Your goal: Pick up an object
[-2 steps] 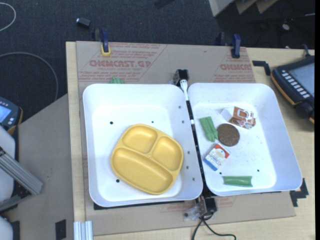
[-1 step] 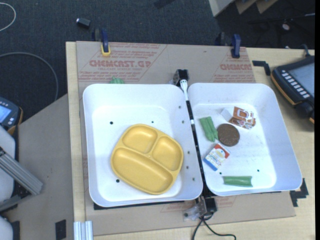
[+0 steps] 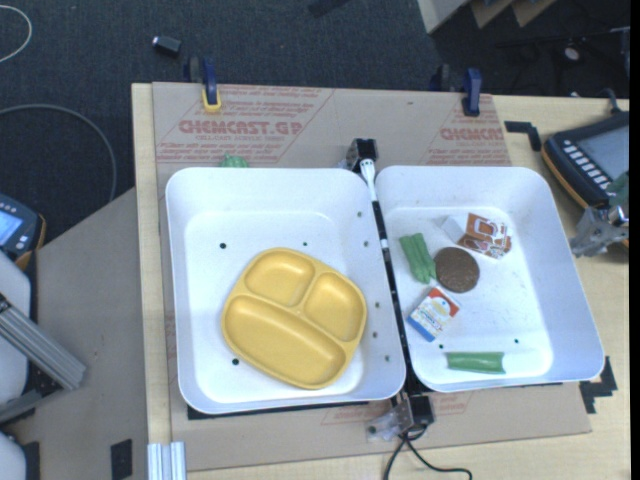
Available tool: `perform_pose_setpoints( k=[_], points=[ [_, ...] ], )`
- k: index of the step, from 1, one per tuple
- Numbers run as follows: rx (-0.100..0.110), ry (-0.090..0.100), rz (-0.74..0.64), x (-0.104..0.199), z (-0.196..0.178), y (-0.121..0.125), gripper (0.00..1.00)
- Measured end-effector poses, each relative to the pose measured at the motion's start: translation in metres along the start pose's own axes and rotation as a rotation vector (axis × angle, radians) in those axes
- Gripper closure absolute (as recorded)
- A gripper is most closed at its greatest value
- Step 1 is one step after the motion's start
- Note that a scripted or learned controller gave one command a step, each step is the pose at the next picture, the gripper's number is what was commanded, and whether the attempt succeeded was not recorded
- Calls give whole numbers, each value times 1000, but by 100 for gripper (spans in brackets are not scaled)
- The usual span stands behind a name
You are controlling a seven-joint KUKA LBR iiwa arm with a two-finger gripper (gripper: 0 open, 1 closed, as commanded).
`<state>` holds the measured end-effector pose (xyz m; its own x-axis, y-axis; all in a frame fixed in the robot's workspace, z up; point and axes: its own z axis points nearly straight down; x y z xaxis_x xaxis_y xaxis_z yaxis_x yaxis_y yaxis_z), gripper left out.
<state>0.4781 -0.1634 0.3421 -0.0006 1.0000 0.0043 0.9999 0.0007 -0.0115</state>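
Note:
The right bin (image 3: 520, 193) holds several small objects. A green oblong piece (image 3: 416, 256) lies near its left wall. Beside it rests a brown round disc (image 3: 457, 269), with a brown and white packet (image 3: 485, 235) just behind the disc. A small white packet with red and blue print (image 3: 434, 314) lies in the middle front. A flat green bar (image 3: 475, 362) sits near the front wall. In the left bin (image 3: 190, 268) lies a yellow divided plate (image 3: 294, 315), flat and upright.
A dark handheld controller (image 3: 588, 164) and a grey metal piece (image 3: 598, 226) sit off the right bin's right side. Blue clamps (image 3: 209, 83) (image 3: 471, 90) hold the brown board at the back. A cable (image 3: 375, 208) runs between the bins.

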Motion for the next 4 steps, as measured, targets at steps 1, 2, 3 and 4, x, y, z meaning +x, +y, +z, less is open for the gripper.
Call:
perform_pose_setpoints(
  k=[1,2,3,4],
  points=[
    [-35,-9,-5,47,-182,0,100],
    [-2,-3,0,62,-83,0,100],
    [-1,-2,-6,116,6,13,100],
    [-21,-4,-4,151,-67,1,100]
  ],
)
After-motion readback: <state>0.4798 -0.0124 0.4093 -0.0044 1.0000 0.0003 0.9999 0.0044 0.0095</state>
